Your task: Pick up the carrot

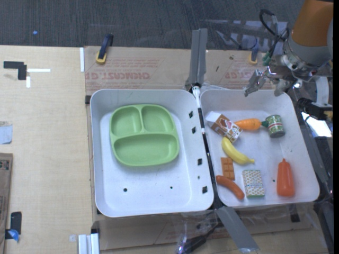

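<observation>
hot dog (231, 187) at the front rim of the right bin (303, 136) | carrot (249, 124) lies left-right, touching snack box (226, 127), near green can (275, 126) | fingers (263, 81) spread apart, holding nothing | carrot at 6 o'clock from them

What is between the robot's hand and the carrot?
Nothing: in the camera view, just bare white bin floor lies between the hand, up by the bin's far rim, and the carrot.

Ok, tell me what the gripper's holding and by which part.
Nothing. The gripper hangs open above the right bin's far rim, and the carrot lies untouched in that bin.
</observation>
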You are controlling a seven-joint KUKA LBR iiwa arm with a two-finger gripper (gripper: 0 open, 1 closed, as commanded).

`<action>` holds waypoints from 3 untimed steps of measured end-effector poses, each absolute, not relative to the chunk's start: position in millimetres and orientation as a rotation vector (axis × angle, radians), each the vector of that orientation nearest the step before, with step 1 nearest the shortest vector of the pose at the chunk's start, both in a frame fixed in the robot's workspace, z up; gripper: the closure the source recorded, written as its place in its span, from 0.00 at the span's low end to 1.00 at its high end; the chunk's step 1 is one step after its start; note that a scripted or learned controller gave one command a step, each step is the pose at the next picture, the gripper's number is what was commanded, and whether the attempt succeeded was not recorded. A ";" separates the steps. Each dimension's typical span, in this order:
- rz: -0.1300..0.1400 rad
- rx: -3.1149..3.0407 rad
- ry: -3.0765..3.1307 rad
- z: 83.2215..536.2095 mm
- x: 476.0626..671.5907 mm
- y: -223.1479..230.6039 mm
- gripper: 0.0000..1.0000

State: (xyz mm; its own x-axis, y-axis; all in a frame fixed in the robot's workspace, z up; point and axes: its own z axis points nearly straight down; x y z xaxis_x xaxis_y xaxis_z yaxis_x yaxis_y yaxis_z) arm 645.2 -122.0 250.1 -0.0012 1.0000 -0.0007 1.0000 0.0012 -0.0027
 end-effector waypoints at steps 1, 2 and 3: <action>0.004 -2.332 -2.103 123.3 617.2 -154.8 0.00; 0.001 -2.162 -2.283 265.0 634.2 -141.2 0.00; 0.003 -2.116 -2.320 151.5 641.1 -168.1 0.00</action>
